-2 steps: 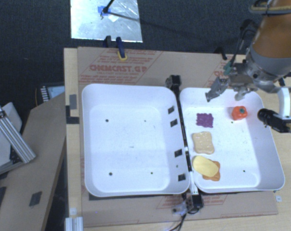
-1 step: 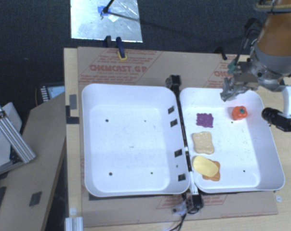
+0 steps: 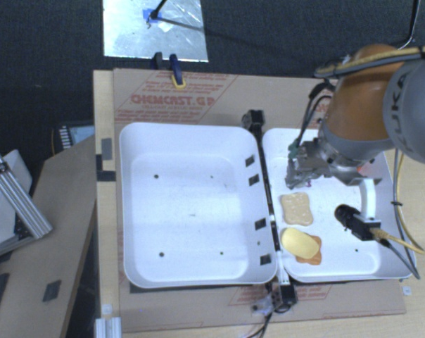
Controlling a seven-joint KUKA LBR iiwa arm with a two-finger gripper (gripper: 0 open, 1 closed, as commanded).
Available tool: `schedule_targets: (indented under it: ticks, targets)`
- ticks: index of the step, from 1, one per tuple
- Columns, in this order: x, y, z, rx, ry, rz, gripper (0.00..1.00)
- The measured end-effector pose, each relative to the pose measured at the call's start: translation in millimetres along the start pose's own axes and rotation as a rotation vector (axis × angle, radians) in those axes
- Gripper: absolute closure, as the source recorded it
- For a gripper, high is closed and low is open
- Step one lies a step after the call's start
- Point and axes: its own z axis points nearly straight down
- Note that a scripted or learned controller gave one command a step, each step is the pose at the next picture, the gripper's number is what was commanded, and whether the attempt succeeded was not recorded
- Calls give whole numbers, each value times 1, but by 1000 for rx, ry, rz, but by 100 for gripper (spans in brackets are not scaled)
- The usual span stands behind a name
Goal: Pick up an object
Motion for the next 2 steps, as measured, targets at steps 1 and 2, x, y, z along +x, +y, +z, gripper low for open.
schedule_targets:
  ticks: [1, 2]
  targets:
    - [57, 6, -108, -23, 1, -3, 100]
    - [118, -20, -133, -15, 1, -4, 100]
